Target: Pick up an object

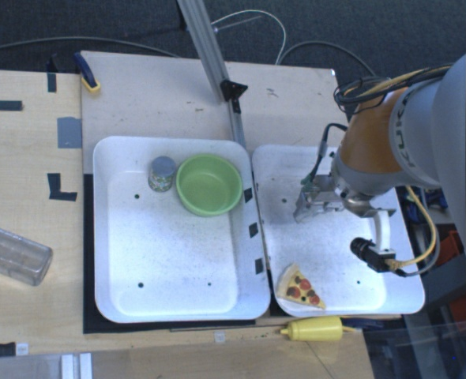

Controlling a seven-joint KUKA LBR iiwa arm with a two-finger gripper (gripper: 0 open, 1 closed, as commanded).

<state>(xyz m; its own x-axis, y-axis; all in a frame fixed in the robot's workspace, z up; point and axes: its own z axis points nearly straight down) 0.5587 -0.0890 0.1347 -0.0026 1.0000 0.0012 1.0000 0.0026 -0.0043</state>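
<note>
Reaching arm: grey, in from the right, over the right bin
Hand: low over that bin's floor; finger state unclear
Pizza slice: right bin's near-left corner
Green bowl, small can: left bin, touching

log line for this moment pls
tool: over right bin, nothing seen held | pizza: right bin, near corner | bowl, can: left bin
</note>
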